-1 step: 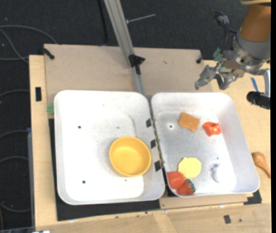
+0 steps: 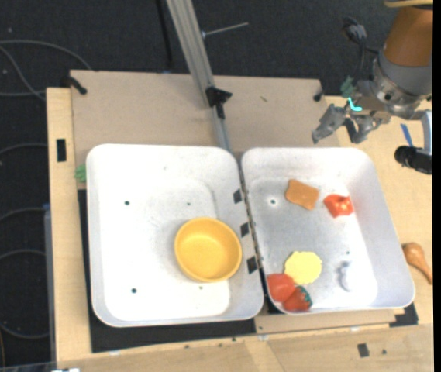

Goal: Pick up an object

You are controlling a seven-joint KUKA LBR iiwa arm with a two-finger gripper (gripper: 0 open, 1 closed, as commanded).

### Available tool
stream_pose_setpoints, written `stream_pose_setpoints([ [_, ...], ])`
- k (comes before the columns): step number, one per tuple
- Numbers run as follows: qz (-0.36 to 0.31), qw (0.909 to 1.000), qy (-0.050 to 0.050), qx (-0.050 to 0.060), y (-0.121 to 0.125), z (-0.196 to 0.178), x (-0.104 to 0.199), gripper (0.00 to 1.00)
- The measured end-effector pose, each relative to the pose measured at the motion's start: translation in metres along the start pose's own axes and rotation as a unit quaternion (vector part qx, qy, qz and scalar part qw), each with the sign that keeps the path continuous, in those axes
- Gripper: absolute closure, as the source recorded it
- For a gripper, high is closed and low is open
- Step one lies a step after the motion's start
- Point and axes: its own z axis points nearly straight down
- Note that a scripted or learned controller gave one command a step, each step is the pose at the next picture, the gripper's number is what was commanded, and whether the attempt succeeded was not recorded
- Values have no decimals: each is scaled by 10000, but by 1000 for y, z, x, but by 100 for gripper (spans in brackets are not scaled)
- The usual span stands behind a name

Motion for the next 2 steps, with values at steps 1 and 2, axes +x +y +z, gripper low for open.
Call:
stream_pose_setpoints([
  [1, 26, 10000, -2, 32, -8, 61, 0, 0],
  [2, 29, 10000, -2, 35, -15, 122, -5, 0],
])
